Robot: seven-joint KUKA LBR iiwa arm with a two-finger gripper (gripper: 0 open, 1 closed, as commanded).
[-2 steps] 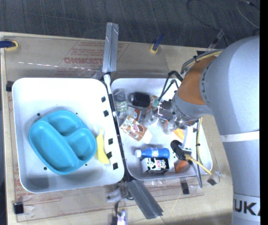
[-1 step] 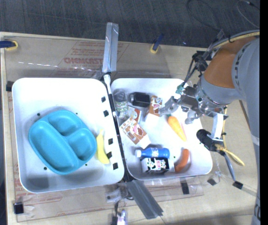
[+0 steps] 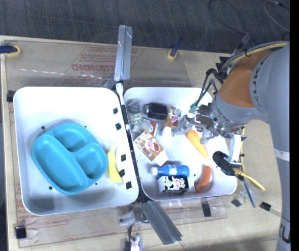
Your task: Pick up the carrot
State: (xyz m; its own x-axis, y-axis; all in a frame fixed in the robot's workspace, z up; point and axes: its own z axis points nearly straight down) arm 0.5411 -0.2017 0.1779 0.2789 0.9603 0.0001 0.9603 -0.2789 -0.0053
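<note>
**Carrot lies slantwise right under the gripper in the right bin**

Because the camera looks down from above, you start at the bench's near edge and work upward. Nearest you in the right bin stands a small black-and-white carton, with a white and blue bottle lying just behind it. To their right lies a reddish sausage-shaped item, close to the bin's near wall. A patterned card packet sits further in, towards the divider.

Next comes the carrot, small and orange, in the right half of the right bin. Its long axis runs on a slant, from upper left down to lower right. The upper end sits directly beneath the gripper, and the tapered end points out towards the near right corner.

The gripper hangs over that upper end, its metal parts either side of it. You cannot tell whether the fingers are spread or pressed together, nor whether they touch the carrot. Judging by this, the coming move turns on height and on closing across the carrot's slant, not along it.

Behind the gripper, the grey arm with its orange band reaches in from the right. A dark cylinder and a clear jar lie near the far wall.

Well apart, the left bin holds a blue divided tray and a yellow banana-like piece.
</note>
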